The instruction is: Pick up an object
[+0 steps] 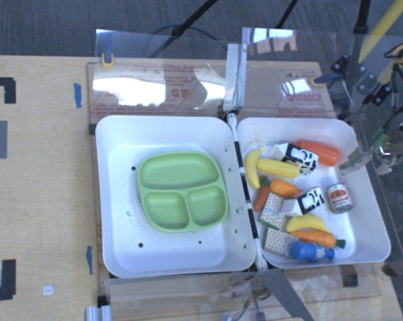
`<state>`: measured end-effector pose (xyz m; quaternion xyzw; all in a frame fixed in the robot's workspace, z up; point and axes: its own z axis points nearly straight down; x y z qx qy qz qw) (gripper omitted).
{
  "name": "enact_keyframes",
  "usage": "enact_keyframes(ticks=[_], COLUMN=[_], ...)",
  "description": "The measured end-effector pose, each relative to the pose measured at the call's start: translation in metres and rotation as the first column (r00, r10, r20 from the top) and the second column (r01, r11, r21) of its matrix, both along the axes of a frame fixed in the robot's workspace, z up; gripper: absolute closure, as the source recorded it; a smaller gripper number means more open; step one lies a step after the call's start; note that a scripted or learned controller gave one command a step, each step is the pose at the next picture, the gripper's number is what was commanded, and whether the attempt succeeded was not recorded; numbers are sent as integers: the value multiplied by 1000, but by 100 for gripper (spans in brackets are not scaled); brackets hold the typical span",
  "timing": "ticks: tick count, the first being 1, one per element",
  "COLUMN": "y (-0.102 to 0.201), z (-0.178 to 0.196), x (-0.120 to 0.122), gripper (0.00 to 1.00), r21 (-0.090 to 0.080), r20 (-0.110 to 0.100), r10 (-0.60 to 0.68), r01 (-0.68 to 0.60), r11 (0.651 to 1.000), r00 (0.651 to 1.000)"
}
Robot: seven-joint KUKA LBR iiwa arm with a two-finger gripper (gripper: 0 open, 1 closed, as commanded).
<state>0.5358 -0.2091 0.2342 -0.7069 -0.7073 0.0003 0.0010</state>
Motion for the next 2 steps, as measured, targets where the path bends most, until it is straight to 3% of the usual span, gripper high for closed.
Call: enact_keyframes(ticks=[1,2], y=[2,-4], z=[-113,-128], x=[66,119], gripper=[0,0], r21=[-5,12], r20=[14,14], r10=[72,27], r01=[-72,-27], r11=[997,1000], r00=[997,1000])
